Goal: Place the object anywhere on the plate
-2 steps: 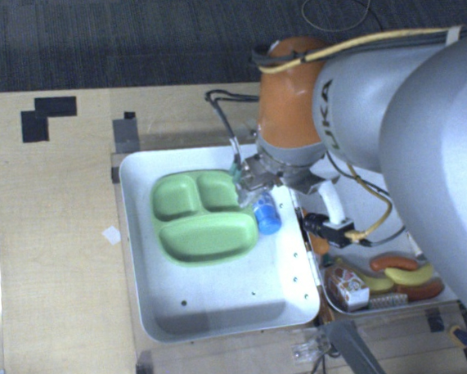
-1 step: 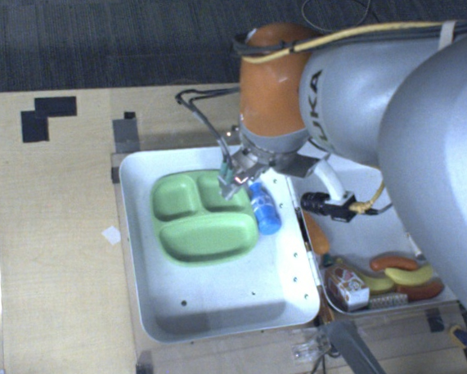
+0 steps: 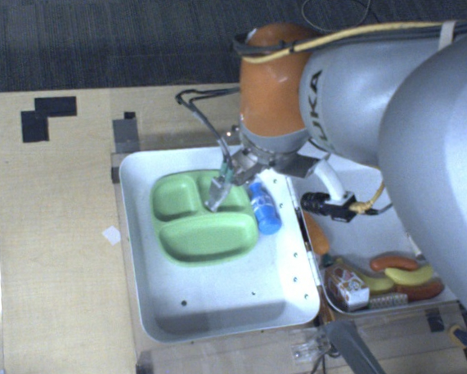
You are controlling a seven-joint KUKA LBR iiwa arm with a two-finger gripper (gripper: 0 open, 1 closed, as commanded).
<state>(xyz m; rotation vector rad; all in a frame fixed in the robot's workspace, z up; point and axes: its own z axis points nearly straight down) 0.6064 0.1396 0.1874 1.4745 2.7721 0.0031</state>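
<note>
gripper (image 3: 220, 190) over green plate (image 3: 199, 218), finger state unreadable | blue bottle (image 3: 263, 207) beside plate rim; probably light, stiff, slick plastic; best pinched across mid-body

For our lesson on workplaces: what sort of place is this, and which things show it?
Probably a robotics lab: a KUKA arm reaches over white bins on a bench, one holding a green plate, with loose cables.

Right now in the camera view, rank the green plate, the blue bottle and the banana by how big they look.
1. Green plate, clearly largest.
2 and 3. Blue bottle and banana look about alike; the arm hides part of the banana and the gripper overlaps the bottle, so I won't rank them.
</note>
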